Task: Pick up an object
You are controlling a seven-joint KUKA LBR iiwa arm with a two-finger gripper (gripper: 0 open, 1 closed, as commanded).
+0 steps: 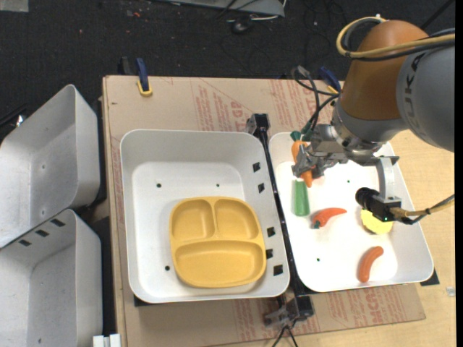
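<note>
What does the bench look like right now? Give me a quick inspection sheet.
Surface: cardboard-covered bench bearing two white bins.
Job's things: right bin holds a green piece, red pepper, yellow item, sausage and an orange carrot.
Clutter: yellow divided plate in left bin.
Gripper: gripper low over the green piece; grasp unclear.
Cables: bundle behind the right bin.
Surroundings: spare white bins at left.
</note>
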